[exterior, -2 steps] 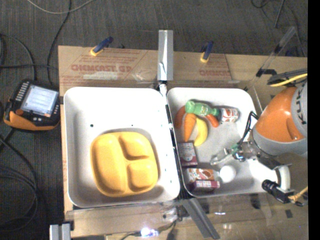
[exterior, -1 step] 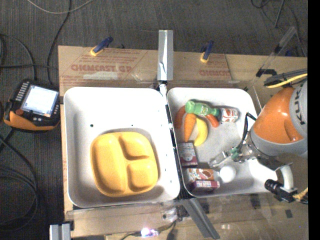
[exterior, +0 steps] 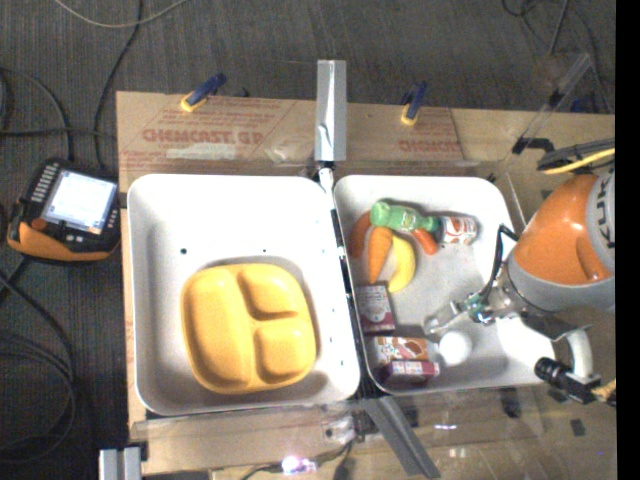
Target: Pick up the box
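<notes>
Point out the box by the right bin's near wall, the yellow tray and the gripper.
box (exterior: 403, 357): camera view, middle of its top face.
yellow tray (exterior: 250, 325): camera view, centre divider.
gripper (exterior: 437, 321): camera view, its fingertip end.

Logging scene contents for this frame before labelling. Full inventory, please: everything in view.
Shallow white bins: 2, side by side; left bin, right bin.
Yellow plastic divided tray: 1, in the left bin.
Dark maroon box: 1, right bin, by the divider.
Brown-and-white printed box: 1, right bin, near-left corner.
Green bottle-shaped toy: 1, right bin, far side.
Orange carrot toy: 1, below the green toy.
Yellow banana-like toy: 1, beside the carrot.
Red-and-white can: 1, right of the green toy.
White ball: 1, right bin, near side.
Blue-and-yellow clamps: 2, far bench edge;.
Orange-cased teach pendant: 1, left of the bench.
Gripper: 1, over the right bin, just above the white ball.
</notes>
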{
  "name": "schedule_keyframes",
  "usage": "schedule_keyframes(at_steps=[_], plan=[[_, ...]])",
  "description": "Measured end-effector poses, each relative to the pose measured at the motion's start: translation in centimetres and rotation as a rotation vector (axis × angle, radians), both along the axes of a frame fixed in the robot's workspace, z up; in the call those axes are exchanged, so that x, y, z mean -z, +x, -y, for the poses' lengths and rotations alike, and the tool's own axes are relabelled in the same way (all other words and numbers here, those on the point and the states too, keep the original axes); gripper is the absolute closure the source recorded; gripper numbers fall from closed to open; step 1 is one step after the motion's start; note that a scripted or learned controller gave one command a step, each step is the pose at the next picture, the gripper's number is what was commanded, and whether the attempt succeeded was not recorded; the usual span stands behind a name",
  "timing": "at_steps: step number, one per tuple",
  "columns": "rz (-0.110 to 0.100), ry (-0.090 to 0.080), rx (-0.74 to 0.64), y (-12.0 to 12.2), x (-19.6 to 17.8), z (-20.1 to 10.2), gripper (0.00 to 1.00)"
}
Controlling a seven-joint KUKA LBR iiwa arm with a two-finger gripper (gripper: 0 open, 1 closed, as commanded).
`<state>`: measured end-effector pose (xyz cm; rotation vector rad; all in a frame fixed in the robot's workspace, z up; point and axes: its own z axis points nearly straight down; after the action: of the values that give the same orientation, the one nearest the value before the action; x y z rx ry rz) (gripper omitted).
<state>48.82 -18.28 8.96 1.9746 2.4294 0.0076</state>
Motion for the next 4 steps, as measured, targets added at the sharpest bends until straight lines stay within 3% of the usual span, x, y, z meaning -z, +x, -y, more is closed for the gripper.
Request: schedule_keyframes(at_steps=[1, 2, 3, 4], plan=[[0.002, -0.003, 0.001, 0.0, 0.0, -0.3, 0.0], [0.0, -0.004, 0.047, 10.2, 0.1, 0.8, 0.0], [0.0, 0.0, -0.078, 0.5, -0.1, 2.7, 0.0], [0.004, -0.008, -0.105, 0.0, -0.1, -1.0, 0.0]])
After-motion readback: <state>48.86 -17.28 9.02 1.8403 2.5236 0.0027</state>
